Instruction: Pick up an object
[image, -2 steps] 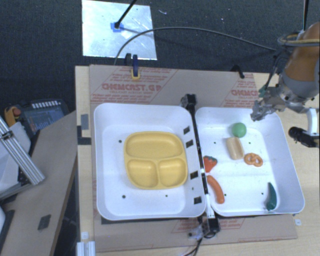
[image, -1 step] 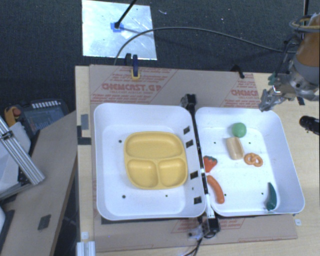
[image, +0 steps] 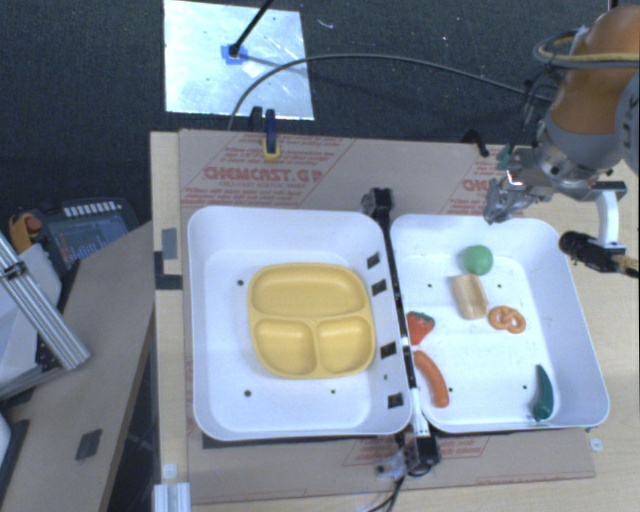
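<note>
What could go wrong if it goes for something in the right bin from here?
The gripper hovers over the right bin's far rim, so a straight descent could strike that rim. The green ball looks round and may roll away when touched. The bread piece and pretzel lie close together, so reaching for one could nudge the other.

Five small toy foods lie loose in the right bin (image: 575, 290), none touching another. A round green ball (image: 478, 259) sits near the far edge, with a tan block (image: 468, 296) just in front of it and an orange pretzel (image: 507, 319) beside that block toward the right edge. A red strawberry (image: 421, 325) and an orange sausage (image: 432, 377) lie along the left edge, and a dark green pepper (image: 542, 393) rests in the near right corner.
</note>
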